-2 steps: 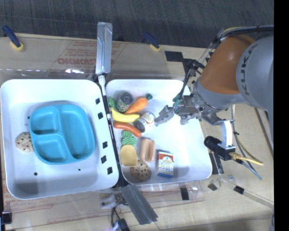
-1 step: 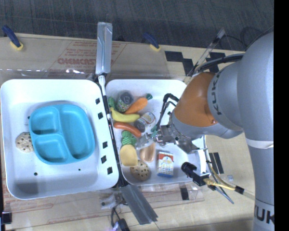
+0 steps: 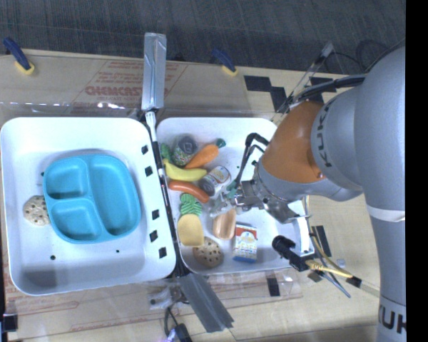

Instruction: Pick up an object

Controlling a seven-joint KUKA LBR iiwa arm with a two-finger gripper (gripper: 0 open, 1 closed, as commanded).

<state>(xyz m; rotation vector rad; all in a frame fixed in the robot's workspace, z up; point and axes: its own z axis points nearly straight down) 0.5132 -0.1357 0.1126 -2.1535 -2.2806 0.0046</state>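
A cookie (image 3: 35,209) is seen at the far left of the left bin (image 3: 21,141), touching the rim of a blue divided plate (image 3: 91,197) that takes up most of that bin's floor; bare floor is left along the near and far walls. The right bin (image 3: 200,125) is crowded on its left half. There a dark round item (image 3: 185,147), a carrot (image 3: 202,155), a banana (image 3: 183,171), a red sausage-like piece (image 3: 188,188), a green item (image 3: 191,205), a yellow piece (image 3: 190,229) and a second cookie (image 3: 208,252) are packed against the dividing wall. A tin can (image 3: 215,179) lies just left of the claw (image 3: 237,194); a tan bread-like piece (image 3: 224,224) and a small carton (image 3: 245,242) lie just below it. The claw is lowered over the bin's middle, but its tips are too blurred to tell whether they are apart or together, possibly touching the can. Open floor is visible along the right bin's far wall.
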